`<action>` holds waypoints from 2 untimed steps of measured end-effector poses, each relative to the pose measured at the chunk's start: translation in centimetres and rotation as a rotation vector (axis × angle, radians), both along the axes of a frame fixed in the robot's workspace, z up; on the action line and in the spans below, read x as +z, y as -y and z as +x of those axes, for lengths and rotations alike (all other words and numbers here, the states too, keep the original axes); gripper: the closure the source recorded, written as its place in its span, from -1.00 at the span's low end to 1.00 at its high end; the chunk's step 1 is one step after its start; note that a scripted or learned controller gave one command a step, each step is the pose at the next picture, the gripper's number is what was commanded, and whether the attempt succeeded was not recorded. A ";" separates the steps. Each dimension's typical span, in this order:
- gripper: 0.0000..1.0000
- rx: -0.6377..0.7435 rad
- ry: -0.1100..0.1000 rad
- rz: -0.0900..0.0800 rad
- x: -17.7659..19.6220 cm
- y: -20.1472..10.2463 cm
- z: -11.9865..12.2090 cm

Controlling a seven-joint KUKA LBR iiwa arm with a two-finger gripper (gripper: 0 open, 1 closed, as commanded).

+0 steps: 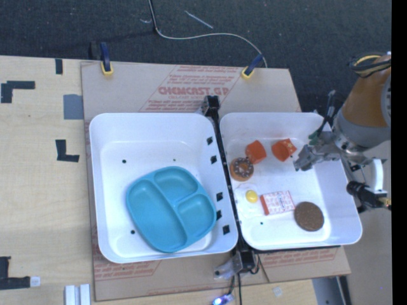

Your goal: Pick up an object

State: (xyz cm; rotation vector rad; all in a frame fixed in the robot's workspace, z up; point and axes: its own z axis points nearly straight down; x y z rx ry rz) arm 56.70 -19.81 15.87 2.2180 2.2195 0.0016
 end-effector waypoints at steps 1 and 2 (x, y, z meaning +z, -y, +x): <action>1.00 0.000 0.000 0.000 4.8 0.8 -0.3; 1.00 0.000 -0.004 0.001 4.4 0.7 -0.3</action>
